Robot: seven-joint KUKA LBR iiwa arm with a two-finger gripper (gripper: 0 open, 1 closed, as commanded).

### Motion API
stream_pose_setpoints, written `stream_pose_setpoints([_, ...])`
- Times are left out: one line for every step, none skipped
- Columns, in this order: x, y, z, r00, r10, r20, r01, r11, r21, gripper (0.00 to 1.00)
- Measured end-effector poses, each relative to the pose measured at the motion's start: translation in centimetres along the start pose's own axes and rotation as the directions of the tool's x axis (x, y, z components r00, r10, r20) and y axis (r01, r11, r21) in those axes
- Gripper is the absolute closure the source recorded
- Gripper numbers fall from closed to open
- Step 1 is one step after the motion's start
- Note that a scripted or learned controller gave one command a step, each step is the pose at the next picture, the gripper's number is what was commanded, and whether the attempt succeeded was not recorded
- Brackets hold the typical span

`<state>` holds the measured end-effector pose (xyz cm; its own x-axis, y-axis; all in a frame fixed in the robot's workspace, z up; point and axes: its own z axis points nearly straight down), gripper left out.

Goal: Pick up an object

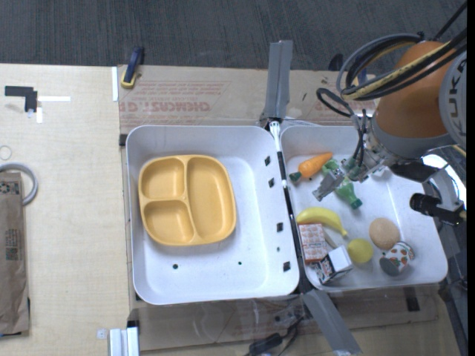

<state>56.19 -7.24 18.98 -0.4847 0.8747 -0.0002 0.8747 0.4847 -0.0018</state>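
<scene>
My gripper [330,179] hangs low over the upper middle of the right bin [434,273], with its two grey fingers spread apart, so it is open. A green toy [348,193] lies just right of the lower finger, touching or nearly touching it and not between the fingers. An orange carrot [315,164] lies just left of the upper finger. Below are a yellow banana [321,218], a red and white carton [312,242], a yellow lemon [360,251], a tan round piece [384,233] and a spotted round piece [397,258].
The left bin [148,273] holds a yellow divided plate [188,199]. A grey divider post [279,80] stands between the bins at the back. The arm's orange band and black cables [415,87] loom over the right bin's far right corner.
</scene>
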Motion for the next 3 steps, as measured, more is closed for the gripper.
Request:
stream_pose_setpoints([-6.3, 1.0, 9.5, 0.999, 0.053, 0.0, -0.053, 0.999, 0.0, 0.0])
stream_pose_setpoints([-6.4, 1.1, 8.8, 0.998, 0.056, 0.0, -0.056, 0.998, 0.0, 1.0])
stream_pose_setpoints([-7.5, 6.0, -6.7, 0.988, -0.155, 0.0, 0.155, 0.988, 0.001, 1.0])
